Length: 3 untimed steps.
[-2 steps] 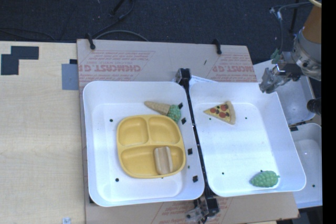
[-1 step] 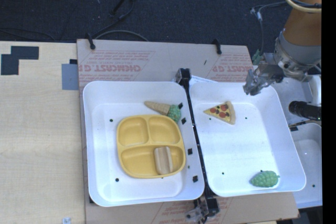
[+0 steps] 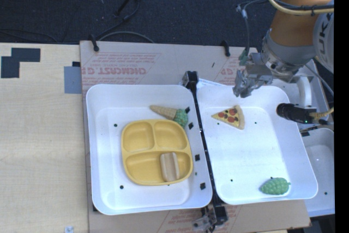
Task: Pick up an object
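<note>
A: Status, right bin [image 3: 305,172]?
B: Gripper [image 3: 244,88] hovers at its far edge; finger state indeterminate.
A: Target?
B: Pizza slice [image 3: 229,117], just below gripper. Likely light, rigid, flat: grasp across its straight sides.

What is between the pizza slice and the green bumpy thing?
Just bare white bin floor between the toy pizza slice and bumpy green toy, per the camera view.

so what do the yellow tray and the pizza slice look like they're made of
Yellow tray: likely moulded plastic, with a smooth, even colour, soft sheen and rounded compartment walls. Pizza slice: looks like a toy, probably plastic or rubber, with flat, bright colours and neat red dots; too small to tell which.
</note>
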Motion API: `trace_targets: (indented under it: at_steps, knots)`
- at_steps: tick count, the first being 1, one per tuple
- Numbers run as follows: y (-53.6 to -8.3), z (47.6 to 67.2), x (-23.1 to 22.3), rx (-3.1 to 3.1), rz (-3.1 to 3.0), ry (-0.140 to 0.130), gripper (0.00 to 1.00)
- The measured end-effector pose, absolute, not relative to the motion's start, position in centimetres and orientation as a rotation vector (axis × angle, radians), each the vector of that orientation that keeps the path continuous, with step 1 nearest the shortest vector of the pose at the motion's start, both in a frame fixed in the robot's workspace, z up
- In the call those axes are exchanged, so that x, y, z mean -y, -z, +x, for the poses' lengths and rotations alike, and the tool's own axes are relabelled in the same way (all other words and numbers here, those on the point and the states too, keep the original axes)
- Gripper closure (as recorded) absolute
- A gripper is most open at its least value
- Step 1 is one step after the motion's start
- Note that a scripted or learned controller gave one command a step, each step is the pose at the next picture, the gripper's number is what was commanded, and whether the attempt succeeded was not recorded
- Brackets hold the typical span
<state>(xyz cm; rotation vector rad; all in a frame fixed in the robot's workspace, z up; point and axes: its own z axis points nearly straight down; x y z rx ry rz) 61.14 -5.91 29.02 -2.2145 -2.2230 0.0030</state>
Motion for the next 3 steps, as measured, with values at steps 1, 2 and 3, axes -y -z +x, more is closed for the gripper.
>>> trace_targets:
  at_steps: [1, 2, 3]
  knots:
    - [-28.3, 61.5, 0.1, 2.223, -2.212, -0.004, 1.00]
    - [-27.5, 61.3, -5.3, 2.224, -2.211, -0.005, 1.00]
    - [-26.2, 60.9, -10.1, 2.223, -2.212, -0.007, 1.00]
